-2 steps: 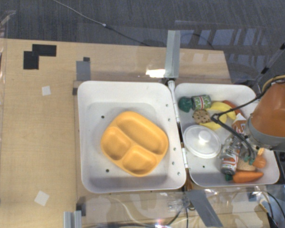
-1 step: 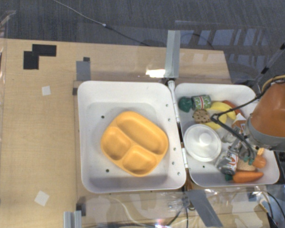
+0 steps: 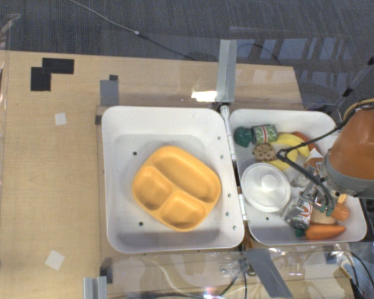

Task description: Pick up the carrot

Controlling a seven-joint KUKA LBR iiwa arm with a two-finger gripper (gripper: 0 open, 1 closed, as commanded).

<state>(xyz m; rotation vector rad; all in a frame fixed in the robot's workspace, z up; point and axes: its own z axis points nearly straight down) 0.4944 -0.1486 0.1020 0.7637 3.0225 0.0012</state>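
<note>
Now my gripper [image 3: 316, 199] hangs low in the right bin [image 3: 359, 232]; whether it grasps anything, I cannot tell. Just below it, the carrot [image 3: 325, 232] lies against the bin's near wall, beside a small can [image 3: 301, 213].

I note two bins side by side on the surface [image 3: 50, 185]. The left bin [image 3: 118, 229] holds a tray [image 3: 176, 187] near its middle. The right bin [image 3: 268, 229] holds a bowl [image 3: 266, 185] at its left, a bottle [image 3: 257, 134] behind the bowl, a can [image 3: 301, 211] right of the bowl, and the carrot [image 3: 324, 232] at the front wall. The arm [image 3: 361, 151] overhangs this bin's right side.
</note>
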